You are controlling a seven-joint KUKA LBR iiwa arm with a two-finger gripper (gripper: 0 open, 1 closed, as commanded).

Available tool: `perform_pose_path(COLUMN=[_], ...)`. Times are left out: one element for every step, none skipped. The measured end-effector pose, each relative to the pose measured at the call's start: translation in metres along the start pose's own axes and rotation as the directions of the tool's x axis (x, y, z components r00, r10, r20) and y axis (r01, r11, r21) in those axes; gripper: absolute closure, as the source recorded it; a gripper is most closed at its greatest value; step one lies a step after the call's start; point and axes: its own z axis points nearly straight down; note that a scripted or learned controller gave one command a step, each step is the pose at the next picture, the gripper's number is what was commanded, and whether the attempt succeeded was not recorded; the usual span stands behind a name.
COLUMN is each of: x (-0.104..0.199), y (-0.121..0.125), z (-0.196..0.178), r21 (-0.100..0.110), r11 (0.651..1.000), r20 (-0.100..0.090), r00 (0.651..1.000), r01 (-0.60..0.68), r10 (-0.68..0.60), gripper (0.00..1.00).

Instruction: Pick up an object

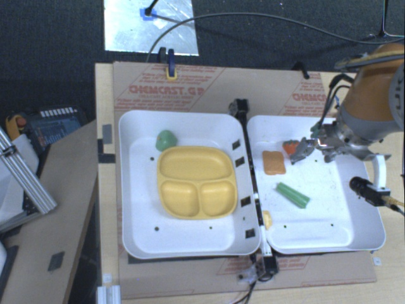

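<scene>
We see the gripper [302,151] low in the right bin [335,233], its tips just beside a small red-orange piece [290,147] at the far left; whether they are apart or together we cannot tell. Near it lie a tan slab [274,163] and a green stick [292,194]. The left bin [136,233] holds a yellow tray [194,181] and a green lump [166,139].

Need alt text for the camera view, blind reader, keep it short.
A grey and orange robot arm reaches in from the right, its gripper over the right white bin beside a small orange-red object. That bin also holds a tan block and a green stick; the left bin holds a yellow divided tray and a green lump.
</scene>
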Motion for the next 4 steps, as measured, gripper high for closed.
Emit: perform_pose_path(x=[0.0, 0.0, -0.001, 0.001], y=[0.009, 0.01, 0.011, 0.011], z=[0.055, 0.105, 0.092, 0.027], r21=[0.001, 0.0, -0.005, -0.009], r11=[1.0, 1.0, 1.0, 1.0], r20=[0.0, 0.0, 0.001, 0.002], r00=[1.0, 1.0, 1.0, 1.0], r01=[0.0, -0.001, -0.002, 0.002], r10=[0.0, 0.001, 0.002, -0.002], gripper=[0.0, 0.0, 1.0, 1.0])
